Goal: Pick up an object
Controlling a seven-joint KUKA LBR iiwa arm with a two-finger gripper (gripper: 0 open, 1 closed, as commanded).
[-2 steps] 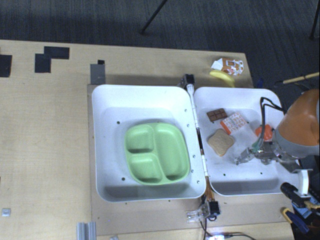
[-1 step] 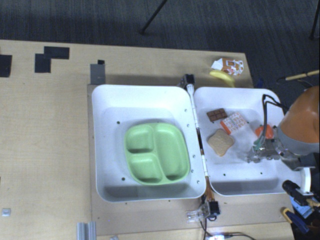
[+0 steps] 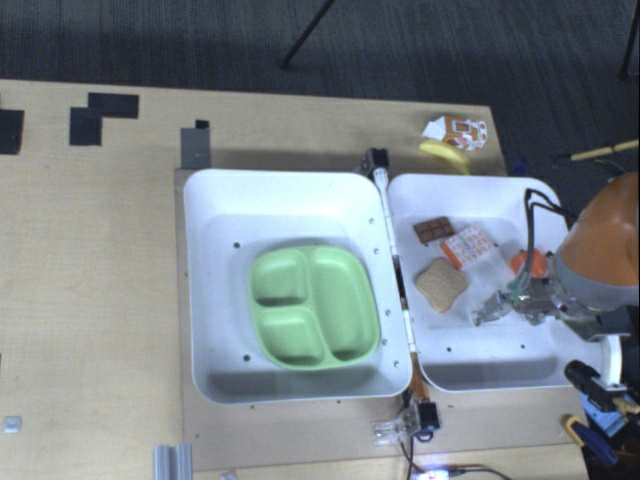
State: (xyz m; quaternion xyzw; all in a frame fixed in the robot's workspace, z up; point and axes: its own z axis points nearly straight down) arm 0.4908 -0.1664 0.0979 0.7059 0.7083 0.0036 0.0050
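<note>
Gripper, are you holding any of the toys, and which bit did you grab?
It cannot be told. The gripper is low in the right bin, beside the bread slice, but nothing clearly shows in it.

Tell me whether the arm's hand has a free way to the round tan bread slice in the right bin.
Probably yes: the hand hovers just right of the round tan bread slice, nothing between them.

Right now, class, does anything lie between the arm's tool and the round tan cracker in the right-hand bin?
Nothing visible does. The tool sits low in the right white bin, just right of the round tan cracker, with bare bin floor between them. The brown chocolate piece and orange-and-white packet lie farther back.
</note>
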